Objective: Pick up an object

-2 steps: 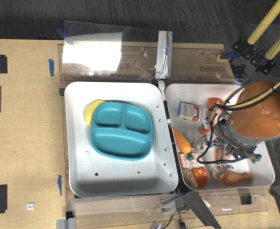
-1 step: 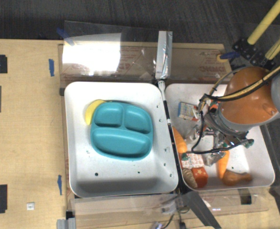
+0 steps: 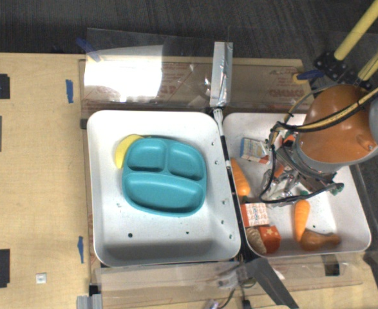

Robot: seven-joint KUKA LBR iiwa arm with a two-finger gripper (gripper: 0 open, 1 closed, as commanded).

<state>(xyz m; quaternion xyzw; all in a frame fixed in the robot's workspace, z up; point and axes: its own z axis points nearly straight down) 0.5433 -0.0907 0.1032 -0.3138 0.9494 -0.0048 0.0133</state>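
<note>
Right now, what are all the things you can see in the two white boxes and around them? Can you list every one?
White bins: two, side by side on the bench.
Divided plate: one, teal, middle of the left bin.
Yellow thing: one, tucked under the plate's upper-left edge.
Carrots: two, orange, right bin; one beside the gripper, one along the left wall.
Small packet: one, blue and white, top of the right bin.
Red-labelled box: one, lower left of the right bin.
Brown things: two, along the right bin's bottom edge.
Gripper: one, over the right bin.

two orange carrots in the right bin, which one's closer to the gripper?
The carrot right of the gripper, just below it. The other carrot lies along the bin's left wall, farther off.
</note>
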